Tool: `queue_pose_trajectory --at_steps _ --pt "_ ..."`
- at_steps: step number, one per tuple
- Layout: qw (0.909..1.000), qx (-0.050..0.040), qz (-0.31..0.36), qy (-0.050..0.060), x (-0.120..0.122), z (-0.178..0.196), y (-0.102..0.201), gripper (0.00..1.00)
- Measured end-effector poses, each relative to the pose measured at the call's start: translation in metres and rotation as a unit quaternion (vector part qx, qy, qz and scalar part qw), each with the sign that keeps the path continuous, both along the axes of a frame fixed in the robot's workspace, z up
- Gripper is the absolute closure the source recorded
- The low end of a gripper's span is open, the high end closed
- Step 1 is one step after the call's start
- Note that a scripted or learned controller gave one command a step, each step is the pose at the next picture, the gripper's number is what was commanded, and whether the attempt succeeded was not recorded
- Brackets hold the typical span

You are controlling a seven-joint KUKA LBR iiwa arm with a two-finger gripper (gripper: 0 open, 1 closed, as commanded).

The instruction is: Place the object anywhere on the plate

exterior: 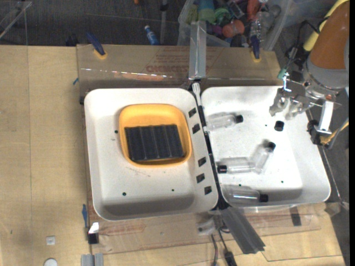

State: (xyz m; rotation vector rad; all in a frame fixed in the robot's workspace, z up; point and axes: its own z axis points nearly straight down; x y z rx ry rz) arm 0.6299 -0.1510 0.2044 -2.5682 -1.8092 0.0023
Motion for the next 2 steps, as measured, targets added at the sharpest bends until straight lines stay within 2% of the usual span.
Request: queue_pose_trajectory --at_steps 1,2 --pt "0.9995 0.0001 0.033 -0.001 0.0375 -0.0009 0.0047 1.00" --pt "0.9995 0.0000 0.032 -0.001 0.0373 -0.0005 0.0034 0.00"
